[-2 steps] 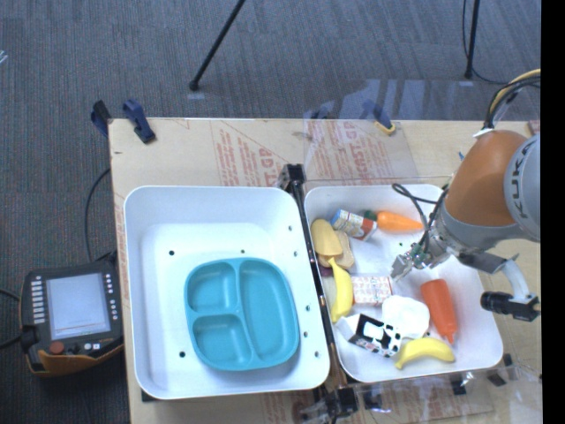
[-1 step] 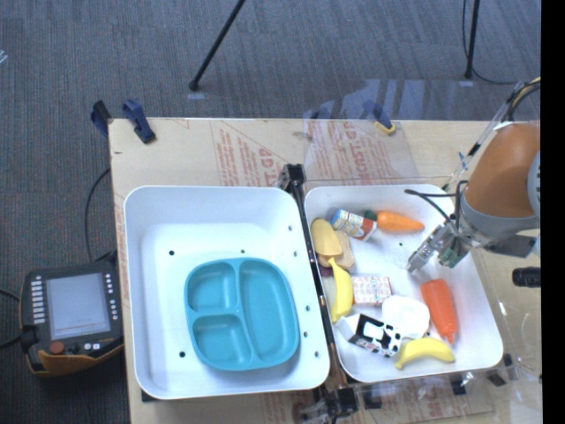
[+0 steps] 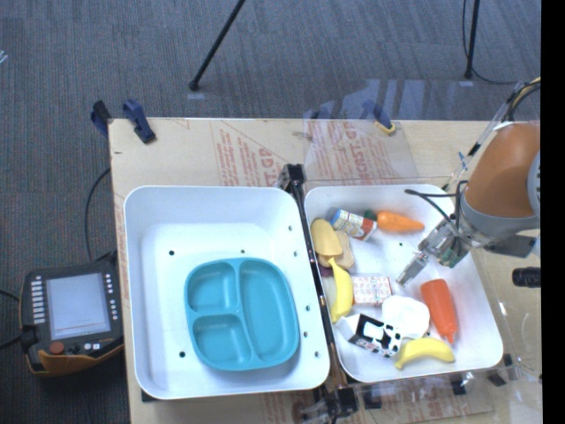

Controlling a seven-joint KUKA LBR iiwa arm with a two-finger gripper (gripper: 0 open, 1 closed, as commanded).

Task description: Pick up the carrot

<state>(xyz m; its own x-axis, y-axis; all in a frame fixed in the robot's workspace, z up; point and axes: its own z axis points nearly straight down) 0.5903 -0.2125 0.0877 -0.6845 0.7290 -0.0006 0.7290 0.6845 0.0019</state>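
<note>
A small orange carrot (image 3: 399,222) with a green end lies near the back of the right bin (image 3: 490,325). A larger orange-red carrot-shaped piece (image 3: 440,309) lies near that bin's right wall. My gripper (image 3: 408,275) reaches in from the right and points down and to the left over the bin's middle. Its tip is low between the two orange pieces, below and right of the small carrot and left of the larger piece. Nothing shows in its grasp.
The right bin also holds a can (image 3: 355,223), a pale yellow fruit (image 3: 325,239), two bananas (image 3: 341,291) (image 3: 424,352), a small pink box (image 3: 371,287), a white cup (image 3: 404,314) and a black-and-white item (image 3: 378,334). The left bin (image 3: 141,237) holds a blue divided plate (image 3: 241,312).
</note>
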